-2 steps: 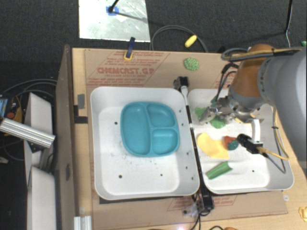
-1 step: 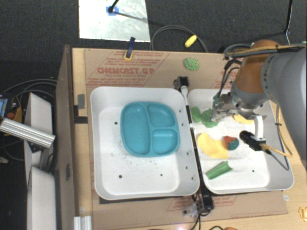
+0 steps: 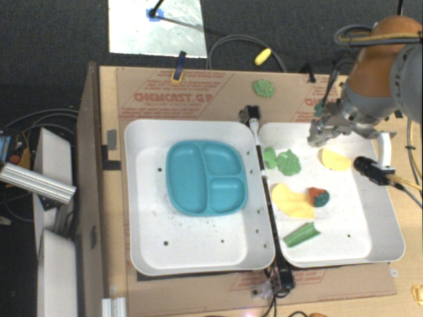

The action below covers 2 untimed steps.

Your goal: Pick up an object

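Lower gripper [image 3: 319,136] squarely onto yellow slice [image 3: 335,160] just beside it — finger state impossible to tell — then lift straight up.

Floor's dark speckled carpet [image 3: 53,38], with a shiny metal sheet [image 3: 157,18] lying on it up top. The bench is covered in brown printed cardboard [image 3: 198,88]. Black cables [image 3: 39,121] loop on the left beside an aluminium rail [image 3: 36,182].
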### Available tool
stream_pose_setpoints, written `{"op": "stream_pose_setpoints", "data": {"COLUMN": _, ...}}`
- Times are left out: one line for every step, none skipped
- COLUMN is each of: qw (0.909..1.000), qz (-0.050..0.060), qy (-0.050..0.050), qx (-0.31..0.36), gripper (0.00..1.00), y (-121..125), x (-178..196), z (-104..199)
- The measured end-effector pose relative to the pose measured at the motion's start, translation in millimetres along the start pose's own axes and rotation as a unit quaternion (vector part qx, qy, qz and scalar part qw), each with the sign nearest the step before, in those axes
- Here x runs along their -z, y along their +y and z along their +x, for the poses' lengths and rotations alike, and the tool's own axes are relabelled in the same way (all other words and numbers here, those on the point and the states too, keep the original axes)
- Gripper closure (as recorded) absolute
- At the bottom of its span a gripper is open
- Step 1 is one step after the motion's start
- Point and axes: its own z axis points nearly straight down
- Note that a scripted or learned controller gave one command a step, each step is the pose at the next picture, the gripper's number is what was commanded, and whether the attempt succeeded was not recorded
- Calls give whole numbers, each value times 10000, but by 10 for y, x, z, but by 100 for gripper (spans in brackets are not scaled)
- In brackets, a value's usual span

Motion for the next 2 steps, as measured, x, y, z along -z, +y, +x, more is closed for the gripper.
{"op": "stream_pose_setpoints", "data": {"qw": 10000, "qz": 35, "qy": 3, "qx": -1, "gripper": 0, "y": -10, "x": -62, "z": 2}}
{"op": "stream_pose_setpoints", "data": {"qw": 10000, "qz": 81, "qy": 9, "qx": -38, "gripper": 0, "y": -520, "x": -1224, "z": -375}}
